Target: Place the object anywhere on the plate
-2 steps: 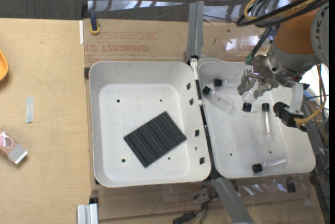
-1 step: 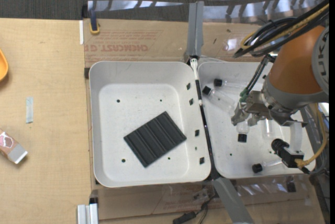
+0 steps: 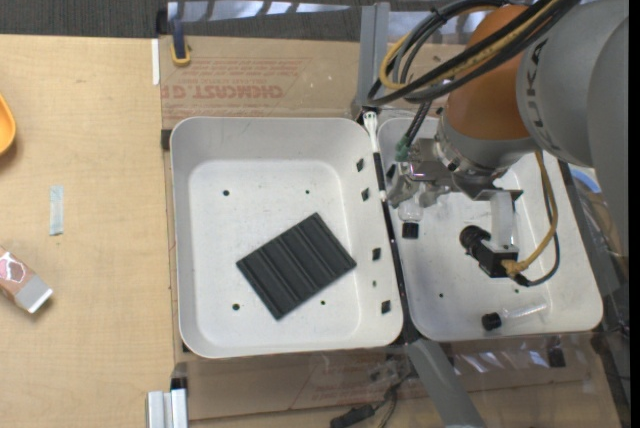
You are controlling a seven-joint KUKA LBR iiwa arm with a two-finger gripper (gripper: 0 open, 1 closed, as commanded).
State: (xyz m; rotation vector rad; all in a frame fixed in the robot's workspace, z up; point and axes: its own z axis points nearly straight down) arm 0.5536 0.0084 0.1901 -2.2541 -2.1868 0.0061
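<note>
Nearest the lens: grey arm (image 3: 585, 76) with orange band (image 3: 490, 76), entering from the right, looped with black and yellow cables (image 3: 470, 26), hanging over the right bin (image 3: 560, 306).

Claw (image 3: 412, 184): low over the right bin's upper left corner, just beside the wall shared with the left bin. Too cluttered to judge; cannot tell how it stands or whether anything is held.

Left bin (image 3: 195, 216): shallow, white. Contents: one dark ribbed rectangular plate (image 3: 296, 265), lying flat, turned at a slant, right of centre toward the near rim. Nothing resting on it.

Right bin contents: small dark pieces on the floor, one near the claw (image 3: 409, 230), one by the near rim (image 3: 490, 321). Which of these is the object, if either, not determinable.

Surface (image 3: 80, 316), left of the bins: small grey strip (image 3: 56, 211), pink-and-white item (image 3: 22, 283), orange edge (image 3: 5, 126).

Progress, by judgement: early. Plate bare, claw well apart from it, on the pick side. Remaining: secure grasp, carry across the shared wall, release over the plate.
</note>
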